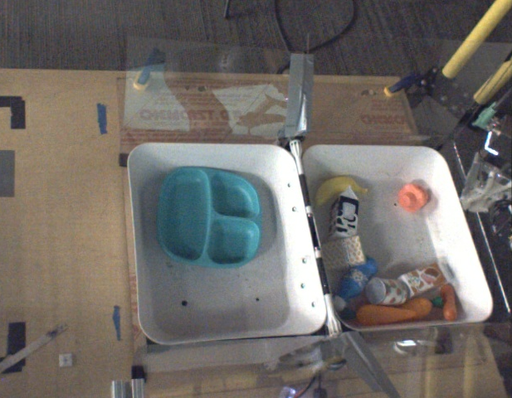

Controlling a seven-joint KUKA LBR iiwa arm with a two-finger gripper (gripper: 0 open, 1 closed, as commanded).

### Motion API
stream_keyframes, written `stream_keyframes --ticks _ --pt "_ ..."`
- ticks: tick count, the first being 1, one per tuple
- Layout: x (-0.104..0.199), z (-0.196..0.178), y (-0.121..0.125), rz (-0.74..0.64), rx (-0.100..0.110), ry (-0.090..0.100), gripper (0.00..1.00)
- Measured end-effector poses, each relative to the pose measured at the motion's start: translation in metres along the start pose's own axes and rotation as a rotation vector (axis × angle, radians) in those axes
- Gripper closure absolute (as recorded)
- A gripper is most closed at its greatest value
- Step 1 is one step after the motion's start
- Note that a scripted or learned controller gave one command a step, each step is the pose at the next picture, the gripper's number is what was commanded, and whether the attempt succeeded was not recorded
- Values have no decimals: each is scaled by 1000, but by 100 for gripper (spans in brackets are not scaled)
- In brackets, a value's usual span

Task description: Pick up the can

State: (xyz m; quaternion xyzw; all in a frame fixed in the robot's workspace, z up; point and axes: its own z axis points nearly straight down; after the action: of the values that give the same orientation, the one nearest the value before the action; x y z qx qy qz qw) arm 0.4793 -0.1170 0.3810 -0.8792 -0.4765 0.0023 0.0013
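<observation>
Hand state: can't tell from this frame, and nothing is clamped on the target, so I'd call the pick not started. The target is the small cylindrical can with the red-and-white label and grey end [401,287]. It lies on its side in the right-hand shallow white bin [455,222], near that bin's front wall, grey end pointing toward the divider. It's crowded: the orange carrot-shaped toy [394,312] lies just along its front side, apparently touching, and the blue lumpy toy [355,280] sits right at its grey end. Behind those, along the divider, sit a beige patterned roll [343,251], a black-and-white small carton [345,216] and a yellow banana [338,189]. The orange-pink round cap-like piece [413,196] sits well apart toward the back. The left white bin [156,305] carries a teal divided plastic plate [210,215], not relevant here. Still to do, as I read it: approach, descent, grasp across the can's body and lift. The back side of the can looks freest.
</observation>
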Motion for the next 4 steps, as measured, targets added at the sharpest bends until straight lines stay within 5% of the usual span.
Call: stream_keyframes --ticks 4 --pt "8 -49 14 32 -8 0 100"
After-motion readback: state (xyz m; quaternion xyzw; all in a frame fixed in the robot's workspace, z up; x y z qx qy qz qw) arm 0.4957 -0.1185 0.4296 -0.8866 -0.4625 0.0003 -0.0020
